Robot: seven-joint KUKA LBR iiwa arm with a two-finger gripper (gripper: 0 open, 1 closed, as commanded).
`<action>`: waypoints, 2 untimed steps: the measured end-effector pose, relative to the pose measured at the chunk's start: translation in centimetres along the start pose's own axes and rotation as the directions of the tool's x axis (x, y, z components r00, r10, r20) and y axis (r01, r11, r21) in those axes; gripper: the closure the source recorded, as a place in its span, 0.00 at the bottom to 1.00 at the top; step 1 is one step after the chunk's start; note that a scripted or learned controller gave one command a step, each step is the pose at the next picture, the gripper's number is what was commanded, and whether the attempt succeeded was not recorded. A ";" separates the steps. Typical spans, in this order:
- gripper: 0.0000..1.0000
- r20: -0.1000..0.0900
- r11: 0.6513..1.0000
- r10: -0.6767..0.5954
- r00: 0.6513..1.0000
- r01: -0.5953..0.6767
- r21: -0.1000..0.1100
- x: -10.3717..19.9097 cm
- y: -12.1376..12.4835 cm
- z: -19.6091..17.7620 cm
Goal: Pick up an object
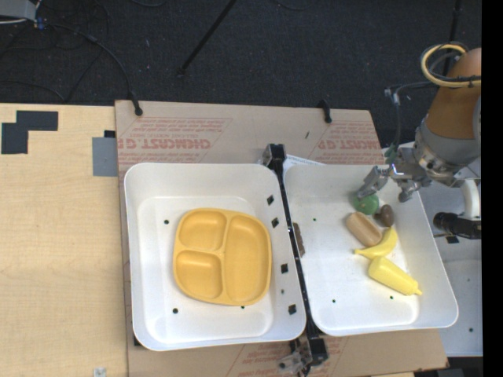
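Looking down, we see a smooth yellow plate [223, 256] with three dips in the left bin [149, 320]. Right bin [338, 305]: curved banana [380, 246], tan roll [363, 228], round green thing [366, 204] under the tool [387, 181], whose grip we cannot tell.

So 2 bins sit side by side on my bench: left bin [149, 210] and right bin [330, 289], touching along the middle. A divided plate [222, 255] with 3 compartments lies in the left bin, roughly centered. Everything else is in the right bin, bunched toward its right side. A small round toy [366, 204] sits furthest back, a bread roll [363, 228] just in front of it, then a banana [381, 246], and a squeeze bottle [394, 277] nearest the front. My claw [389, 183] hangs over the back right of that bin, right behind the round toy.
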State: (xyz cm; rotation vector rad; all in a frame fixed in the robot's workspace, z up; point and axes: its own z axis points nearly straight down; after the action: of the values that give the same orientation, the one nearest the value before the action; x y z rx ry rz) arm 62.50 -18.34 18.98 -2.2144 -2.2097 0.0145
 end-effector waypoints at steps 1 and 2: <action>0.00 0.002 1.000 -0.003 1.000 0.003 -0.013 0.1 0.2 -1.0; 0.00 0.003 1.000 -0.006 1.000 0.006 -0.013 0.3 1.0 5.0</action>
State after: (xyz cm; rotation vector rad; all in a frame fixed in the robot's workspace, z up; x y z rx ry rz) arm 63.38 -18.02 13.98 -2.2150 -2.2244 0.0031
